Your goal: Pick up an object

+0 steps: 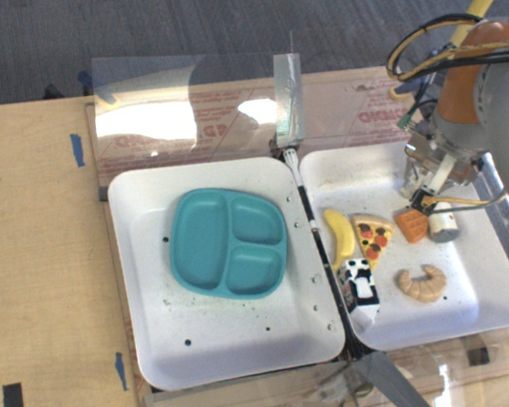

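Note:
The right bin (488, 307) holds several small things: a yellow banana (338, 234), a pizza slice (372, 236), an orange block (412, 225), a tan croissant (422, 282) and a black-and-white toy (359, 279). My gripper (420, 183) hangs over the bin's upper right part, just above and slightly right of the orange block. Nothing can be seen held in it. The grey arm with its orange band (462, 94) comes in from the right.
The left bin (153, 349) carries a teal divided plate (227, 243). A small whitish piece (443, 224) sits right beside the orange block. The divider between the two bins (314, 237) runs close to the banana and the toy.

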`<state>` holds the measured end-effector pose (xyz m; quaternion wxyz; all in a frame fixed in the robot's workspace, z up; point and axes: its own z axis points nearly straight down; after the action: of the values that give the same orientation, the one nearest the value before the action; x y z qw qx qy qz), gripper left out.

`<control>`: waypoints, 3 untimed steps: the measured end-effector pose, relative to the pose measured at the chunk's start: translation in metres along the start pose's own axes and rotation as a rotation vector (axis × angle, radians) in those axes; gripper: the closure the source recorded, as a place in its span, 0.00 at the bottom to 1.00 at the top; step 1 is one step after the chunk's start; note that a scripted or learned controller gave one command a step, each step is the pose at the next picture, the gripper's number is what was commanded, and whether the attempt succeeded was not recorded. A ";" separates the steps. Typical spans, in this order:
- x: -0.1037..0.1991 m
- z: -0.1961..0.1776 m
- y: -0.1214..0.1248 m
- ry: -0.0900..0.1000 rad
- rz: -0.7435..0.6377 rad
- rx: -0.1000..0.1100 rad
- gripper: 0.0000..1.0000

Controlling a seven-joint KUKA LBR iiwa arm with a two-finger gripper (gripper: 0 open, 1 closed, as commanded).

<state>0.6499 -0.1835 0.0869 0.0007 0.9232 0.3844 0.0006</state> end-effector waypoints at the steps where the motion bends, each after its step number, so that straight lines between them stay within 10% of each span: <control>1: 0.010 0.000 -0.002 0.001 0.272 0.000 1.00; 2: -0.044 0.000 0.004 0.001 -0.139 0.002 1.00; 3: -0.002 0.000 0.001 0.002 0.415 0.000 1.00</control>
<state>0.6493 -0.1858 0.0866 0.0002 0.9825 0.1861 0.0017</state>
